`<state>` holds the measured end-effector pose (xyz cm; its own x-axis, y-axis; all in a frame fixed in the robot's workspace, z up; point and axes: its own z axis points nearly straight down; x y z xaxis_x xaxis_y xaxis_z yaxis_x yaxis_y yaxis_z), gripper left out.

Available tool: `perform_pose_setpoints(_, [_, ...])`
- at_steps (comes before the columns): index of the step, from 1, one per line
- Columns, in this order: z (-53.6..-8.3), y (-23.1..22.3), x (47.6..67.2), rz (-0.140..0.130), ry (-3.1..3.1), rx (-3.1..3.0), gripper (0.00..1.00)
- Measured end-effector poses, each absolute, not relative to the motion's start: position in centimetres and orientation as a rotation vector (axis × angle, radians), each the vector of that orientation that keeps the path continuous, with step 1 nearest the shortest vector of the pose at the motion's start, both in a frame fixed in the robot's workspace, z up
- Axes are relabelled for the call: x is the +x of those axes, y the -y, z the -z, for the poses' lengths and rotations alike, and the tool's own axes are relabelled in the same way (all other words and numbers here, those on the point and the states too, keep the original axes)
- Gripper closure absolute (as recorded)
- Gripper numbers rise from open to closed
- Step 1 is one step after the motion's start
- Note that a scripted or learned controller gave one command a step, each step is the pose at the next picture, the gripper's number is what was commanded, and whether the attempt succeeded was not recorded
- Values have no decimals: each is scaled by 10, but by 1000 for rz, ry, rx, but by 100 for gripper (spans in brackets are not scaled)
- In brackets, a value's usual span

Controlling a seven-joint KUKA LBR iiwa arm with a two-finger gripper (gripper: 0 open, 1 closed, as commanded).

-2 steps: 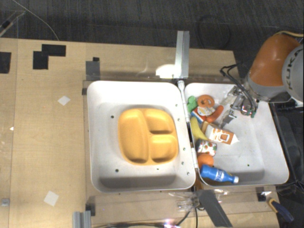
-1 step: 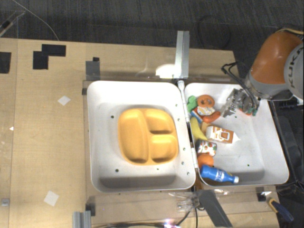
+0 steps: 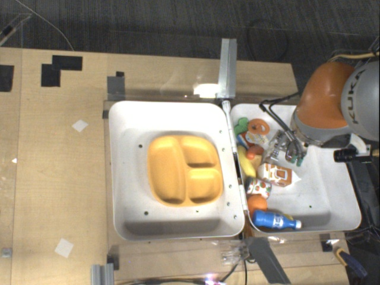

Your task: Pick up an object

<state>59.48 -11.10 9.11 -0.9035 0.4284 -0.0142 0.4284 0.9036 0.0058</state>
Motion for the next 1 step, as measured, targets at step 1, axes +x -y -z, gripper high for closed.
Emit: perform_pose_setpoints(1, [-92, 89, 613, 12, -3096, 431, 100])
